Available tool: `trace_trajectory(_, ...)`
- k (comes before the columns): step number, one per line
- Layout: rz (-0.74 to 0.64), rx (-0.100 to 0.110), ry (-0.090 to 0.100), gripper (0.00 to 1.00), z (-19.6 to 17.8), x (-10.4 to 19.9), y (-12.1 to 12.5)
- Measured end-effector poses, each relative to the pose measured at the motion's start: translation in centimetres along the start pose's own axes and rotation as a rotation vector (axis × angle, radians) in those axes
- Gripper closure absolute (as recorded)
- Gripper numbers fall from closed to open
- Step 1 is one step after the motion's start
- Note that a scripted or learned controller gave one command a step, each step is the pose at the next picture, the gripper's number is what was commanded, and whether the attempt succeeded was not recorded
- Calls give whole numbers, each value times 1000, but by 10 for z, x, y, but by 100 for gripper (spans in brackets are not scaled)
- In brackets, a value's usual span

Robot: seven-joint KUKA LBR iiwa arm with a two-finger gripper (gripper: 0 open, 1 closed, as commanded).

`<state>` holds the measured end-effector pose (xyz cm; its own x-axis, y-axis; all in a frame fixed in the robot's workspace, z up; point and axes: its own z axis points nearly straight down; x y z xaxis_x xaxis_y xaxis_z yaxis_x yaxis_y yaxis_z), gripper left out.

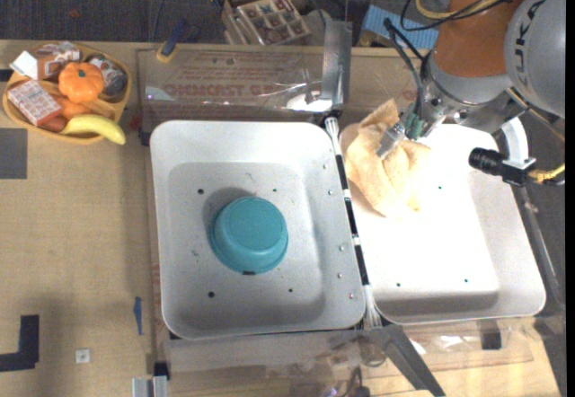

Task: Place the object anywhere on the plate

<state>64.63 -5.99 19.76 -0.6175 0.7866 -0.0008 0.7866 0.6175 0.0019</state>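
A pale yellow cloth (382, 172) hangs bunched at the upper left of the right bin (467, 242), and its left edge overlaps the divide between the bins. My gripper (402, 136) sits at the cloth's top, shut on a fold of it, and the fabric drapes down from the fingers. A round teal plate (250, 233) lies in the middle of the left bin (180, 162), well to the left of and below the gripper. The plate's top is bare.
A bowl of toy fruit (67, 99) with a banana and a pumpkin stands on the bench at the far left. A clear plastic sheet and a cardboard panel (234, 81) lie behind the left bin. Cables and a black fitting (490, 162) hang by the arm.
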Motion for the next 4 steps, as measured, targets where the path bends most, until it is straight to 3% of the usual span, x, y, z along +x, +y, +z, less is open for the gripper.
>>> trace_trajectory(1,4,-2,-4,100,-28,-3,-1)
trace_trajectory(3,-792,-5,-5,100,-38,64,55)
trace_trajectory(4,-903,-3,-2,100,-27,102,85)
